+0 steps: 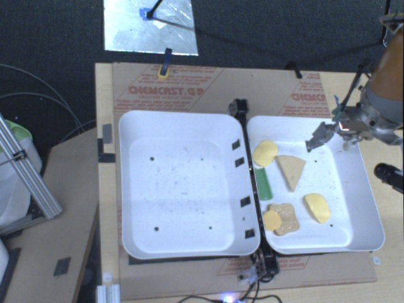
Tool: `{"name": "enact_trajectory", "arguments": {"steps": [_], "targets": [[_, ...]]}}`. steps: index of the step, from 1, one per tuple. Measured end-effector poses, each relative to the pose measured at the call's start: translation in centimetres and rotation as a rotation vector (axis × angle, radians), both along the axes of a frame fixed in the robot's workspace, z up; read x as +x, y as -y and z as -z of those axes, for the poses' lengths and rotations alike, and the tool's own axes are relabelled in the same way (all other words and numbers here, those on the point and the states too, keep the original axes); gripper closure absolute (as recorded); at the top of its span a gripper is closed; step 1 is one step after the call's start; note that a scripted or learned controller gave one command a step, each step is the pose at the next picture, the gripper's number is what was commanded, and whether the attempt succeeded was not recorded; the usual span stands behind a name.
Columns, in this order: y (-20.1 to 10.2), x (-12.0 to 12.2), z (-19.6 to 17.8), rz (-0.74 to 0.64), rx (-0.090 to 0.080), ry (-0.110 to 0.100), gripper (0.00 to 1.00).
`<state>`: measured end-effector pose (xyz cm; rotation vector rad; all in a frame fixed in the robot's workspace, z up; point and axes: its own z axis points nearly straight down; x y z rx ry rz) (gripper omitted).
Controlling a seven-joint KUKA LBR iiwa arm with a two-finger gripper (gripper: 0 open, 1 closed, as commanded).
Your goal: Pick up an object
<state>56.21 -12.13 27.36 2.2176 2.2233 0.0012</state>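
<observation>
Objects for picking lie in the right-hand bin [363, 188]: a yellow lemon-like piece [265, 152] at about ten o'clock of that bin, a pale wedge of cheese [291, 171] just beside it toward the centre, a green stick [262, 183] lying along the bin's left wall at nine o'clock, a yellow oblong piece [317, 207] at about five o'clock, and a tan cracker-like slab [286, 218] at seven o'clock with a small yellow round [272, 220] touching its left side.

The gripper [314, 142] hangs over the bin at about one o'clock, above bare white floor, up and to the right of the cheese wedge and apart from it. Nothing is seen between its fingers — how far they stand apart cannot be told from this slanted view, since the dark tip reads as one blurred shape. The arm [386, 100] comes in from three o'clock of the scene.

The left-hand bin [183, 182] sits touching the other along a middle seam with black clips [240, 163]. Both rest on a cardboard sheet [208, 87] — a foil-like square [150, 17] lies beyond it at twelve o'clock.
</observation>
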Motion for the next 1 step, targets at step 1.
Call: {"name": "enact_trajectory", "arguments": {"steps": [1], "targets": [[0.42, -1.2, 16.09, 0.002, 0.003, -0.013, 0.0]]}}
